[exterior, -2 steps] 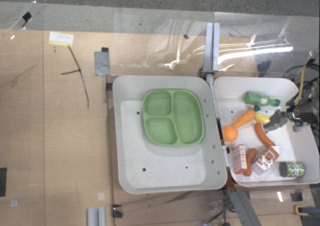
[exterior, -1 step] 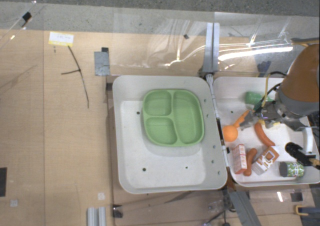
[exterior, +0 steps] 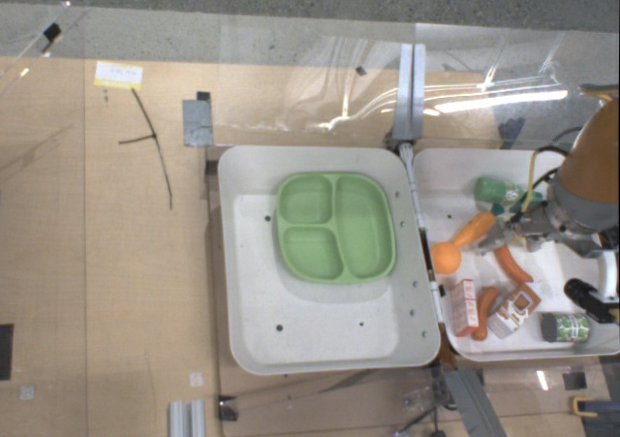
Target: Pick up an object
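The right bin (exterior: 441, 178) holds several small items. An orange carrot (exterior: 473, 230) lies beside an orange ball (exterior: 447, 258). A green item (exterior: 494, 191) sits toward the back. A red sausage (exterior: 514, 266) lies in the middle. Near the front are a red carton (exterior: 463, 306), a brown and white carton (exterior: 513, 311) and a green can (exterior: 565, 327). My gripper (exterior: 518, 228) hangs low over the right bin, just right of the carrot's tip and above the sausage. Its tips blur into the items under it.
The left bin (exterior: 242, 309) bears a green divided plate (exterior: 335, 227). A raised rim (exterior: 418, 232) separates the two bins. The arm's orange band (exterior: 593, 169) and wrist cover the right bin's far right side. A black part (exterior: 587, 297) sticks out near the can.
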Action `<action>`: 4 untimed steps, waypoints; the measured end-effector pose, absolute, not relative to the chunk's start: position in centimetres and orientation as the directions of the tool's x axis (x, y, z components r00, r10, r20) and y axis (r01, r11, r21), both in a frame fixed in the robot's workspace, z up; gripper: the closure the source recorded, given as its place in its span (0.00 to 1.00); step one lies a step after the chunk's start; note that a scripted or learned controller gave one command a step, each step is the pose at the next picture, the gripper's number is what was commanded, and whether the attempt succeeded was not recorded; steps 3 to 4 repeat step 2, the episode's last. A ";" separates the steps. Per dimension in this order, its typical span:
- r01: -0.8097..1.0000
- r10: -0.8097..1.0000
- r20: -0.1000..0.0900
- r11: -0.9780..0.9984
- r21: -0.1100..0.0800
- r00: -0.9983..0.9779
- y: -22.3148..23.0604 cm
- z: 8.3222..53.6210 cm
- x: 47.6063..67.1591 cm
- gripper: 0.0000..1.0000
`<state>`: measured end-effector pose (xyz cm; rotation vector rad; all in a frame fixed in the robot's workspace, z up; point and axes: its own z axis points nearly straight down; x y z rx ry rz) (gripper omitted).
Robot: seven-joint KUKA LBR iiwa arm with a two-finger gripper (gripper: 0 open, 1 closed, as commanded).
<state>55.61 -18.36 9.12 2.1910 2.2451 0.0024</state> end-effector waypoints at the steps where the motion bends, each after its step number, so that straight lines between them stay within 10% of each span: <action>1: 1.000 1.000 -0.004 0.024 0.011 -0.024 -18.5 10.4 55.8 1.00; 2: 0.999 0.999 -0.001 -0.042 0.008 0.042 -13.4 17.6 60.0 1.00; 4: 0.999 0.999 -0.001 -0.042 0.008 0.042 -13.4 17.6 60.0 1.00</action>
